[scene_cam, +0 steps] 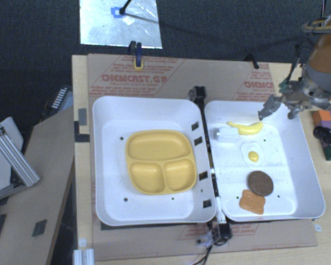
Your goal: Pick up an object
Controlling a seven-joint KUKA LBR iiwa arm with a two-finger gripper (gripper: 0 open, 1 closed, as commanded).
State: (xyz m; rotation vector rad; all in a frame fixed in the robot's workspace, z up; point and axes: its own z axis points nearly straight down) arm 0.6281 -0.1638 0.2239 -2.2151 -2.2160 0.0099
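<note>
The right bin (303,164) holds a yellow banana (246,127), a small white piece (223,135) beside it, a fried egg (254,155), a brown round cookie (260,183) and an orange chunk (252,201). My gripper (279,109) hangs over the far right corner of that bin, up and to the right of the banana. Its two fingers (266,108) are spread apart with nothing between them.
A yellow three-compartment tray (157,162) lies in the left bin (107,148). A black divider with clips (204,148) runs between the bins. Coloured items (326,131) sit on the bench right of the right bin.
</note>
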